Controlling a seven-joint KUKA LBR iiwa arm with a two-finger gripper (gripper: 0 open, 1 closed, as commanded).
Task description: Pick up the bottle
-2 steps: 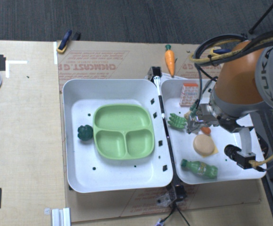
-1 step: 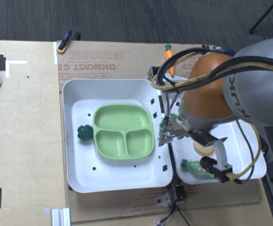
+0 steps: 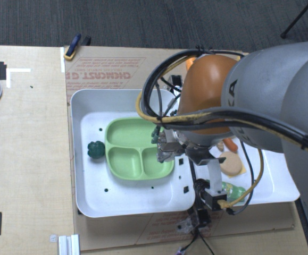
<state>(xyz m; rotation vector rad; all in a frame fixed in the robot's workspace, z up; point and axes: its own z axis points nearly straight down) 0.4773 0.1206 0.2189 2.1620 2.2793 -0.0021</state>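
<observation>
The arm (image 3: 260, 105) leans over both bins, with its pincer (image 3: 167, 149) low at the right rim of the green tray (image 3: 124, 153), likely mid-try on the wrong side. Whether the pincer is spread, pressed together or touching the tray cannot be told. The bottle (image 3: 239, 191), seemingly the pale green thing, lies near the front of the right bin (image 3: 281, 187), apart from the pincer.

The arm (image 3: 265, 100) hides part of the bottle (image 3: 238, 189).
</observation>
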